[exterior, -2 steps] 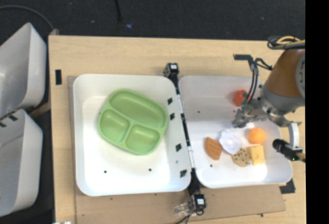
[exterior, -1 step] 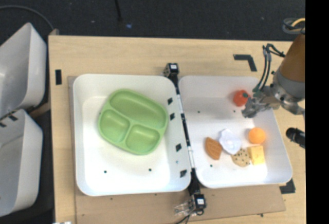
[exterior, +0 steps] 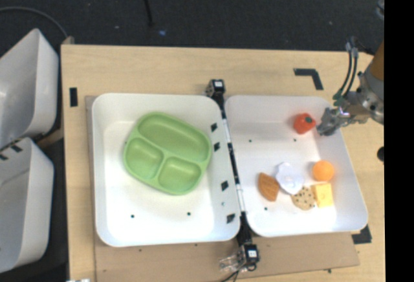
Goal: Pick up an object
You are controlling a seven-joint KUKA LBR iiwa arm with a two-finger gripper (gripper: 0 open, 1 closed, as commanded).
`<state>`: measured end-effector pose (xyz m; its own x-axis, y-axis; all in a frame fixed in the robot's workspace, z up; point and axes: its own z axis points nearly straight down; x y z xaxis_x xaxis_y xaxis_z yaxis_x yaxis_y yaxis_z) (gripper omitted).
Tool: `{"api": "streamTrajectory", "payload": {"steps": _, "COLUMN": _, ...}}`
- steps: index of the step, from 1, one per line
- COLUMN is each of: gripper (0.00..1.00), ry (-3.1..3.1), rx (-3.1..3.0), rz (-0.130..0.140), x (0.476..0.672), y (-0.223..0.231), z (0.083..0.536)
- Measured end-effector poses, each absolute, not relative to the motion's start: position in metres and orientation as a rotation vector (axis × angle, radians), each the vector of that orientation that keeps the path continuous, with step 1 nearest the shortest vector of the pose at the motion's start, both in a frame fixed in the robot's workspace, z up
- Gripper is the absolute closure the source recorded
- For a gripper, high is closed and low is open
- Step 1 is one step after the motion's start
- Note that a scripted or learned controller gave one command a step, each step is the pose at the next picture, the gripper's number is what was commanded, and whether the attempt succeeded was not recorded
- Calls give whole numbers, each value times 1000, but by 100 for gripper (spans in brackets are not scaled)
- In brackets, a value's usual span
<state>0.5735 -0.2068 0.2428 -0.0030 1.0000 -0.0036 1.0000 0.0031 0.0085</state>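
Note:
The right bin holds a red tomato-like piece near its far right corner. Lower down lie an orange ball, a yellow cheese cube, a speckled cookie, a white crumpled piece and a brown bread-like piece. My gripper reaches in from the right edge and sits just to the right of the red piece, low over the bin's right rim. Nothing shows between its tips.
A green divided plate lies in the left bin. Black clips mark the seam between the two bins. White containers stand off the bench's left side. Cables run up from the wrist.

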Motion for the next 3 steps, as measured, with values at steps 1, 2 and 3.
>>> {"api": "streamTrajectory", "payload": {"steps": 1, "gripper": 100, "ry": 2224, "rx": 2215, "rz": 2, "x": 574, "y": -208, "z": 249}}
{"api": "streamTrajectory", "payload": {"steps": 2, "gripper": 100, "ry": 2227, "rx": 2215, "rz": 0, "x": 563, "y": -163, "z": 239}}
{"api": "streamTrajectory", "payload": {"steps": 3, "gripper": 100, "ry": 2230, "rx": 2215, "rz": 1, "x": 546, "y": -109, "z": 233}}
